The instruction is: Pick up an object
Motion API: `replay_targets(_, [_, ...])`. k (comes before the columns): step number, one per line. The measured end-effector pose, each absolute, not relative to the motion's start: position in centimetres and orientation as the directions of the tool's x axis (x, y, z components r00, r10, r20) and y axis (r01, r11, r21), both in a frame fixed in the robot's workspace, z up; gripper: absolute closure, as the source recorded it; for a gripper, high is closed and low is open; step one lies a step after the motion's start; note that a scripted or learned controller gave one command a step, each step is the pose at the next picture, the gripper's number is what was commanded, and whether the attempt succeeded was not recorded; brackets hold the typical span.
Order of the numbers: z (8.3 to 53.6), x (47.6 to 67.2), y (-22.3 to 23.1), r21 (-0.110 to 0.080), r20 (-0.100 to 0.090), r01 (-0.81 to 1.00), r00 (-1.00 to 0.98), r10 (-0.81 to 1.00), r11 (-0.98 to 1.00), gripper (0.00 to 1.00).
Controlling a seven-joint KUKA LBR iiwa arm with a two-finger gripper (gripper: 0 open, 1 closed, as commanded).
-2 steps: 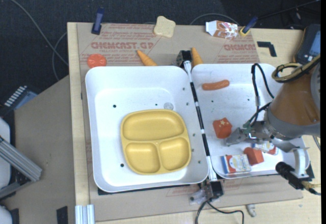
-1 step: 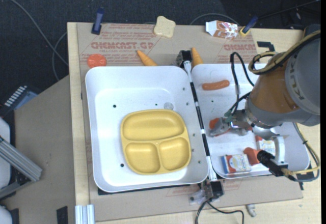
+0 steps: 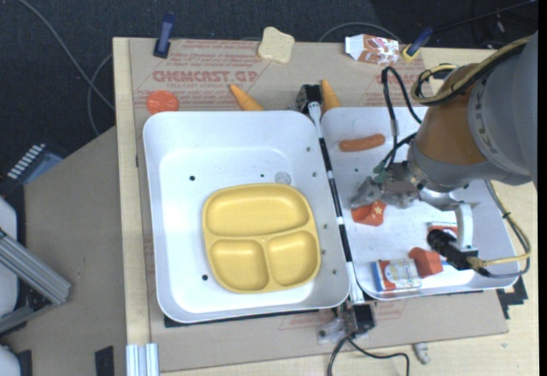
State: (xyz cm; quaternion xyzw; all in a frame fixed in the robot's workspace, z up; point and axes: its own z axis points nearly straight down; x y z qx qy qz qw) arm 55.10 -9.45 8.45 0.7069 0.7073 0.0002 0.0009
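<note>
Pick not done yet, far as I can tell. Gripper [image 3: 376, 191] low in right bin [image 3: 487, 233], just above small red object [image 3: 370, 212], maybe touching. Can't tell how wide gripper is, nothing visibly held. Hot dog [image 3: 362, 143] further back in right bin, small carton [image 3: 397, 274] at front. Left of right bin: yellow divided plate [image 3: 261, 236]. Grasp and lift left.

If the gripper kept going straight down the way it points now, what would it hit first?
Most likely the small red object in the right bin: the gripper hangs just above it, tips aimed at it. Depth is hard to judge from this slanted view, so it could land on the bin floor beside it instead.
</note>
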Motion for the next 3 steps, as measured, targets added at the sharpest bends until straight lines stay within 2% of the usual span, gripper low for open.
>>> replay_targets(1, [8.4,54.0,-9.3,-0.002,0.001,1.000,0.000,1.000,0.000,0.00])
replay_targets(2, [9.4,54.0,-9.3,-0.001,0.000,1.000,0.000,1.000,0.000,1.00])
replay_targets(3, [21.1,55.1,-4.4,0.004,0.001,1.000,-0.002,1.000,0.002,1.00])
